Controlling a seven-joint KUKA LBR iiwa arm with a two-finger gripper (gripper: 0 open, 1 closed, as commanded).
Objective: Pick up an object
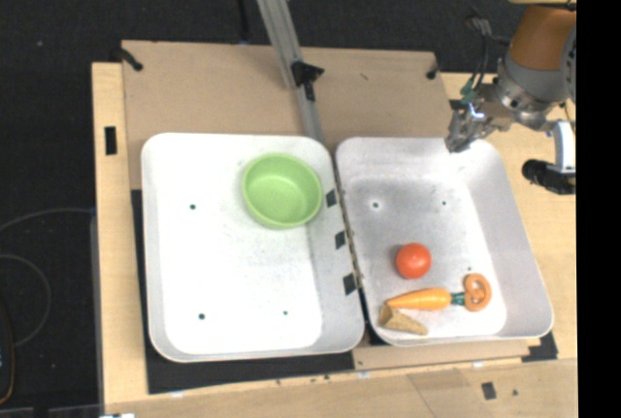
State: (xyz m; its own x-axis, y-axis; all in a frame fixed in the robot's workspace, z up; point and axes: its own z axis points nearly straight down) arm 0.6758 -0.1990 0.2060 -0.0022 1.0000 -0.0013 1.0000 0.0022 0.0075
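A red tomato [413,260] lies in the right bin [437,183], near its front. Just in front of it lie an orange carrot [421,300], a tan wedge [402,320] and a small orange pretzel-shaped piece [476,291]. A green bowl [281,190] sits at the back of the left bin [194,251]. My gripper [464,132] hangs over the back right corner of the right bin, well away from the food items, with nothing seen in it.
A grey metal post [277,14] slants across the back of the bench toward the gap between the bins. A tan board [213,91] lies under both bins. The arm's grey body [534,67] enters from the right.
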